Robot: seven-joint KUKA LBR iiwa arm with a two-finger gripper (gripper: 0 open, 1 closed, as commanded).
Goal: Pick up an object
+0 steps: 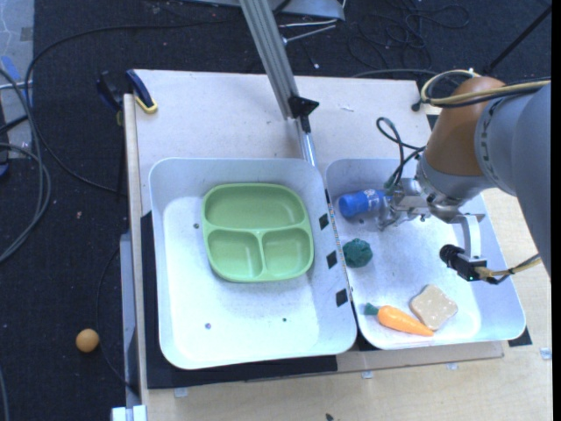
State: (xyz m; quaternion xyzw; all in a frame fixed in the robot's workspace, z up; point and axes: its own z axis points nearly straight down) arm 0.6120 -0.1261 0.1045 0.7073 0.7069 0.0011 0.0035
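Note:
In the right bin (500, 318) a blue cylinder (356, 203) lies at the far left, near the divider. My gripper (391, 215) is low in the bin just right of the cylinder, touching or nearly touching its end. A dark teal lump (357, 253) sits a little in front of the cylinder. An orange carrot (403, 320) and a tan slice of bread (434, 306) lie near the bin's front edge. The grey arm with its orange band (456, 134) reaches in from the right.
The left bin (175, 323) holds a green divided plate (259, 231). A slanted metal pole (273, 51) comes down to the bins' far edge. A black cable clip (456, 260) hangs off the arm over the right bin. An orange ball (86, 339) lies on the floor at left.

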